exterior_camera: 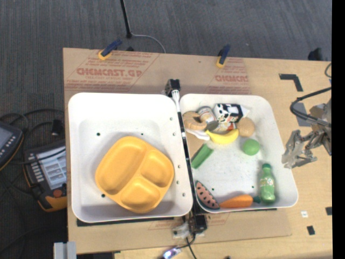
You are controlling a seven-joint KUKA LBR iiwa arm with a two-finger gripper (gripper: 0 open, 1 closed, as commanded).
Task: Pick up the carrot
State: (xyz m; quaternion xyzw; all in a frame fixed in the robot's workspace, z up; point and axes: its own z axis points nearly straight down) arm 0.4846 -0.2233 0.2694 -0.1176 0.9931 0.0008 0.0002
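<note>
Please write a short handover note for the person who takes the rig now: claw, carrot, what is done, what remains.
Claw: outside the right bin, over the bench beside its right wall, holding nothing.
Carrot: lying along the near wall of the right bin, between the watermelon slice and the green bottle.
Yellow divided plate: in the left bin.
Done: nothing yet.
Left: reach the carrot, grip it, lift it.

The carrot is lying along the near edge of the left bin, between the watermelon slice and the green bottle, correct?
Not quite. The camera view shows the carrot along the near edge of the right bin, not the left one. It does lie between the watermelon slice and the green bottle.
</note>
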